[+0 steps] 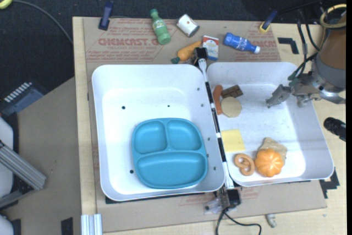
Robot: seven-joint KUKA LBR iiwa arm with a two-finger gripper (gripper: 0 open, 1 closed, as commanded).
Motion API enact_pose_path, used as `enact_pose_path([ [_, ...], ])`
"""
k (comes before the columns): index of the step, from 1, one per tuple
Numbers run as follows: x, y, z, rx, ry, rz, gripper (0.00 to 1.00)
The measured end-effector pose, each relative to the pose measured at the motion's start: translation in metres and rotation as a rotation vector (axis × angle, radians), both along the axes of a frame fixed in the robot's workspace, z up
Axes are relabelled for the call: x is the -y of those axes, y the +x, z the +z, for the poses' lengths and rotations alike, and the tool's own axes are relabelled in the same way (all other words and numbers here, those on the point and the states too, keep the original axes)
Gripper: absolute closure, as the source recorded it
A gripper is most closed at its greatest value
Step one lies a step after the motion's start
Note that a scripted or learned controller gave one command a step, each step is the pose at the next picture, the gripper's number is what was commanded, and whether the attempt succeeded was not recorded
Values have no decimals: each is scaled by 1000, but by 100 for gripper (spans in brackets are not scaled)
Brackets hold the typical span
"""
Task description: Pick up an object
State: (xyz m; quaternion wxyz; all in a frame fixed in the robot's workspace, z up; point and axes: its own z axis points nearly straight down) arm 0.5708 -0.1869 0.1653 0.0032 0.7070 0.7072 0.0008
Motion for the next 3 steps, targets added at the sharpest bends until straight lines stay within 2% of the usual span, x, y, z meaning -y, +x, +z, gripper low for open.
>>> enact_pose_path([
  [1, -23, -90, -81, -8, 4, -1, 0],
  [2, -19, -91, -26, -4, 2, -1, 0],
  [3, -77, -91, -79, -2, 3, 0, 0],
])
